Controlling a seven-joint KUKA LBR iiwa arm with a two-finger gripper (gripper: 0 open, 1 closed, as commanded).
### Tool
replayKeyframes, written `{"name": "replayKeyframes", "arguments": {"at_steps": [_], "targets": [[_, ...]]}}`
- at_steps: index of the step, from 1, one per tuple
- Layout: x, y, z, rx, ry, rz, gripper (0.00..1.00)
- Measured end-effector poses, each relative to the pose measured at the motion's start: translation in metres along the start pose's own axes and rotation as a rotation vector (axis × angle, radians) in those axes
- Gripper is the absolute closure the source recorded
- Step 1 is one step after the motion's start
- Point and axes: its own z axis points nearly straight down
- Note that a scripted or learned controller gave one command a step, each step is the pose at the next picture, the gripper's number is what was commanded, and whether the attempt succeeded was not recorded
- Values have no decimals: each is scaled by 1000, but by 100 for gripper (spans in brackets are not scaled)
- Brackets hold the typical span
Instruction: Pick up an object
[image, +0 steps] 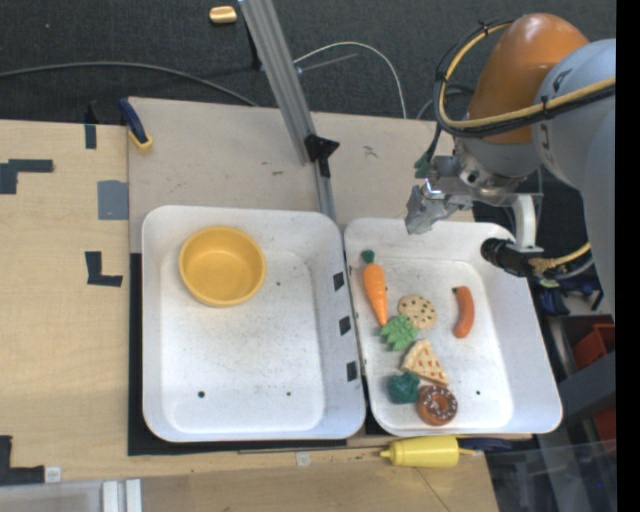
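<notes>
Right bin (520, 330) holds all the toy food; everything placed relative to the carrot (375, 290), which lies lengthwise near the bin's left wall, green top toward the far rim. Just right of the carrot's lower end: chocolate-chip cookie (416, 311). Below the carrot's tip, touching the cookie: green leafy piece (399, 332). Further below-right: pizza slice (426, 362), then a dark teal lump (403, 388) and a chocolate donut (437, 405) side by side, nearest the front rim. Well right of the carrot, apart from the rest: sausage (463, 311), lying roughly parallel to it. Gripper (428, 212) sits up-right of the carrot's top, over the bin's far rim, nothing seen between it and any item; whether it is spread or closed cannot be told at this angle. Left of the carrot, across the divider, left bin (250, 390) has a yellow bowl (222, 264) in its far-left part. Yellow mustard bottle (424, 452) lies on the bench below the carrot, outside the front rim.
</notes>
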Motion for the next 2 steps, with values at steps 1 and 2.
{"name": "replayKeyframes", "arguments": {"at_steps": [1, 2], "targets": [[48, 4, -6, 0, 0, 1, 100], [97, 16, -4, 1, -1, 1, 100]]}}
